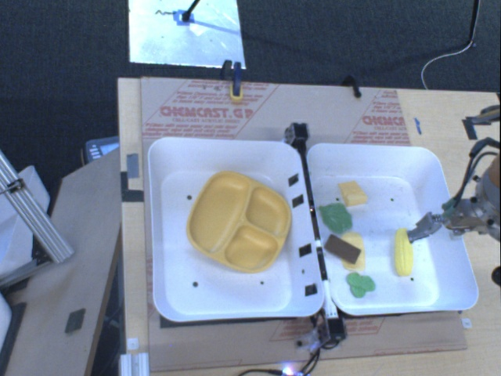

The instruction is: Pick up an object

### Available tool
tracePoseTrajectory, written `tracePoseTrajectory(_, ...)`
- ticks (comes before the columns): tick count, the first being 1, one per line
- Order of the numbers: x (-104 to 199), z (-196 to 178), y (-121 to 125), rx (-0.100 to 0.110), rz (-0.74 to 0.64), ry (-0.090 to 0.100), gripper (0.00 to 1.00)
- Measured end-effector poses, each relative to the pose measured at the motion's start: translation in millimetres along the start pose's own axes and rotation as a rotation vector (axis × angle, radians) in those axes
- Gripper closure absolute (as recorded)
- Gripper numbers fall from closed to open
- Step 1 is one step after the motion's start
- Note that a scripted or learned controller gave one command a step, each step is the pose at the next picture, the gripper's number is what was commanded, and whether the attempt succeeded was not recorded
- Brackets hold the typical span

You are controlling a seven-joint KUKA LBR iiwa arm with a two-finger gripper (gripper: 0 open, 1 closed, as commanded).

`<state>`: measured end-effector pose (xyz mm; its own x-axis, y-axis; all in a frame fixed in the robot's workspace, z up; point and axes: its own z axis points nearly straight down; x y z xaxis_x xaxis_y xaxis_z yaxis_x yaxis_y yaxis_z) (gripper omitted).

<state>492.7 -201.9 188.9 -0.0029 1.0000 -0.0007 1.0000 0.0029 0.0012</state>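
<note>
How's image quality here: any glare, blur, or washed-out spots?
Camera view: soft overall, small toys lack detail; metal sheet at top shows bright glare; white bins nearly blown out, faint shadows only; tool at the right edge looks blurry against the right bin.

1. A divided tray [239, 220] lies in the left bin [168, 288].
2. The right bin [450, 288] holds scattered food pieces [344, 245] toward its left side.
3. The gripper [423, 227] enters from frame right.

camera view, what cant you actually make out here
- Gripper, camera view: too small and blurred to tell open or shut.
- Arm: cut off by the right edge.
- Yellow slice: partly covered by the brown block.
- Green pieces: too small to identify.
</note>
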Motion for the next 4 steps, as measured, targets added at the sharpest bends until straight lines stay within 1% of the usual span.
tracePoseTrajectory(1, -4, 109, -7, 0.002, 0.003, 0.001, 0.0)
tracePoseTrajectory(2, -5, 94, -5, -0.003, 0.001, -0.001, 1.0)
tracePoseTrajectory(3, 74, 105, -5, 0.002, -0.008, 0.006, 1.0)
tracePoseTrajectory(4, 132, -2, 64, -0.016, -0.011, 0.001, 1.0)
